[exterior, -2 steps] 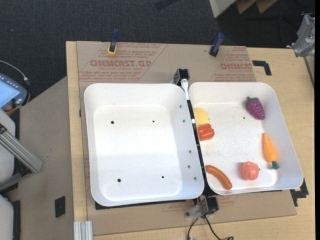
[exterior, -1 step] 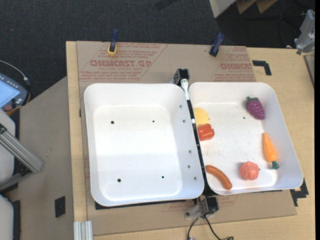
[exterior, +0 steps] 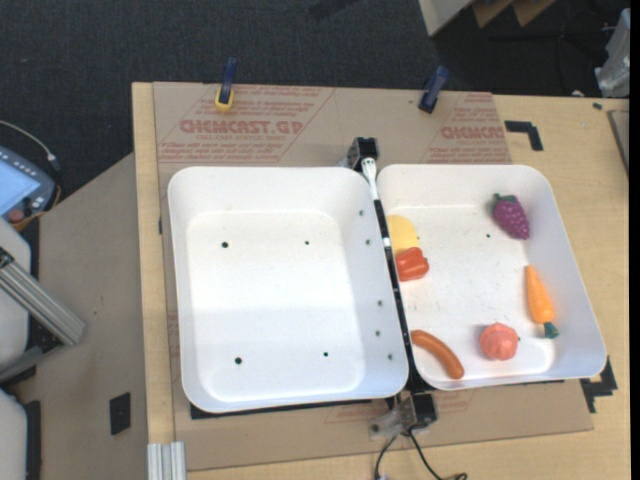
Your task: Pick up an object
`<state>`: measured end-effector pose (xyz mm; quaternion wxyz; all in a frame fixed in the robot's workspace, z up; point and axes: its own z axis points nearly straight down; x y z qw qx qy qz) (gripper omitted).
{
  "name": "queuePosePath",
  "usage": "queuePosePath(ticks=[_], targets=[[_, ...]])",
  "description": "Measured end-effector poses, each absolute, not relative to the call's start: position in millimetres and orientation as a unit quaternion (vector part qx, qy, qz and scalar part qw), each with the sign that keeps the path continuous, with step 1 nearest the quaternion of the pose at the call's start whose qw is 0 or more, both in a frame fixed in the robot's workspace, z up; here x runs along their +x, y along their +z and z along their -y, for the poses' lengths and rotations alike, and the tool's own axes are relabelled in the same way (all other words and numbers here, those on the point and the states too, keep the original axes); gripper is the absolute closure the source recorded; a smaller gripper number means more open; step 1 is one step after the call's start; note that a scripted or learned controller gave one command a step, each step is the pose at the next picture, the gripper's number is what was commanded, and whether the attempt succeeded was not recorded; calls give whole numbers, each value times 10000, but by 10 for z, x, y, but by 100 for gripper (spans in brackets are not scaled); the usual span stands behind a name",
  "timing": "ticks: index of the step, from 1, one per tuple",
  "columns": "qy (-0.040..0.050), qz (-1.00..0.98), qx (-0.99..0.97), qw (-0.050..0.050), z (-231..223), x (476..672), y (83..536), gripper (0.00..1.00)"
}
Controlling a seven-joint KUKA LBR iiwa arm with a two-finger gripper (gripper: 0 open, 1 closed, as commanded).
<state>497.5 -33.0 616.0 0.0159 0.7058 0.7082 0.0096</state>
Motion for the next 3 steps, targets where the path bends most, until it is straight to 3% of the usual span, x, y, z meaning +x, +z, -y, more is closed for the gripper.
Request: queuePosePath(ticks=[3], targets=[[138, -7085, 7053, 220, 321, 4994, 6480, 100]])
